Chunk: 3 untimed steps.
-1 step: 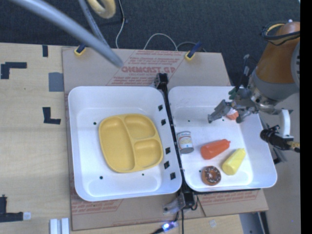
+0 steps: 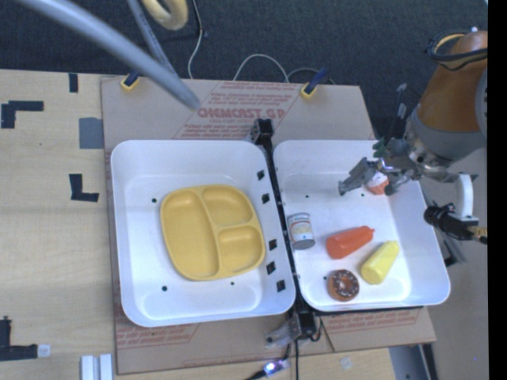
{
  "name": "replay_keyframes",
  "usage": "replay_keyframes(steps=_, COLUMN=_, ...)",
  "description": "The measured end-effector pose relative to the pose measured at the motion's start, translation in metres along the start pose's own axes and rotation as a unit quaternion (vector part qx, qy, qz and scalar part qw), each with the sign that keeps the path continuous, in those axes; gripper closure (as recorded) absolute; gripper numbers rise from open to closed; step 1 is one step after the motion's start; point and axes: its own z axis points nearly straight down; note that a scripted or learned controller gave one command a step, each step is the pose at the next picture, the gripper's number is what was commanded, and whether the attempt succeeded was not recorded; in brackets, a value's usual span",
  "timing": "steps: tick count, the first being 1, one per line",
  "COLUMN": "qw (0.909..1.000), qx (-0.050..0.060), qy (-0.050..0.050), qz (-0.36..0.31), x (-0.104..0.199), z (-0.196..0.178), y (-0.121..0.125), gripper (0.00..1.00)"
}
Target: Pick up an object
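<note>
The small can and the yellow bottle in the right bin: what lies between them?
In the camera view, the orange bottle lies between the small can and the yellow bottle, tilted, apart from the can.

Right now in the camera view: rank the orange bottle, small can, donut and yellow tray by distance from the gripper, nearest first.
1. Orange bottle, right bin, just below the gripper.
2. Small can, right bin, by the divider.
3. Donut, right bin, front edge.
4. Yellow tray, left bin, across the divider.
</note>
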Motion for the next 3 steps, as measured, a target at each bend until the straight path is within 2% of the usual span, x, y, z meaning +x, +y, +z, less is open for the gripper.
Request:
replay_keyframes(steps=2, qw=1.0, qx=0.002, qy=0.0, qz=0.0, x=0.007, z=0.09, y=0.003, gripper=0.0)
replay_keyframes(steps=3, qw=1.0, qx=-0.001, qy=-0.004, qz=0.002, x=0.004, z=0.143, y=0.002, gripper=0.0)
